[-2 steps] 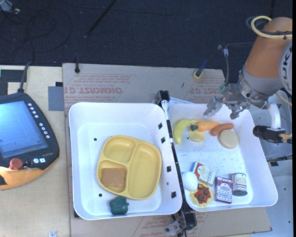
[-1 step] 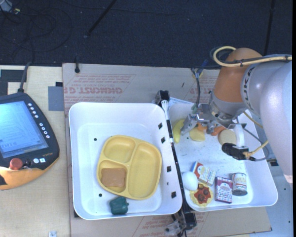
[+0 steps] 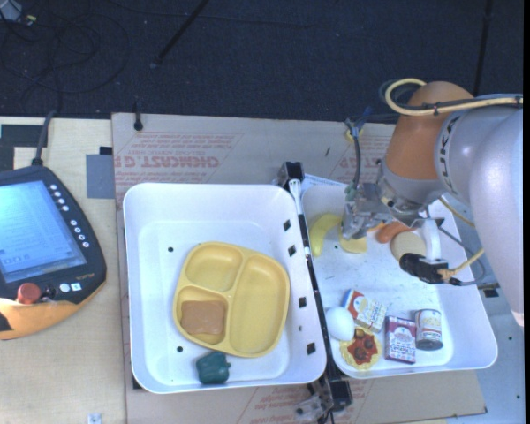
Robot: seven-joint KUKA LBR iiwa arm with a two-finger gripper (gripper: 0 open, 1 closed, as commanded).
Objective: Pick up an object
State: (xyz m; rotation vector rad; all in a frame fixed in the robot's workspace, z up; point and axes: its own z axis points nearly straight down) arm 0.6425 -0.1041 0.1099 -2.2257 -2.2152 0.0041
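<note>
Camera view: The desk (image 3: pixel 71 360) is carrying a brown cardboard sheet (image 3: pixel 212 153) on which two shallow white bins are sitting side by side. The left bin (image 3: pixel 150 325) is holding a yellow divided tray (image 3: pixel 247 294) with a brown block (image 3: pixel 203 318) in one compartment, and a dark green object (image 3: pixel 214 368) is lying just beside the tray's near edge. The right bin (image 3: pixel 477 347) is holding a yellow banana-like piece (image 3: pixel 322 232), a white egg-shaped object (image 3: pixel 340 323), a small carton (image 3: pixel 365 309), a red packet (image 3: pixel 400 339), a small can (image 3: pixel 429 329) and a red-and-yellow item (image 3: pixel 362 350). The arm (image 3: pixel 477 162) is reaching in over the right bin, and the claw (image 3: pixel 357 228) is hanging low beside the yellow piece; whether it is wide or narrow cannot be told. A handheld control pendant (image 3: pixel 35 246) is resting on the desk's left side. Dark carpet with cables (image 3: pixel 79 34) is lying beyond the desk.
</note>
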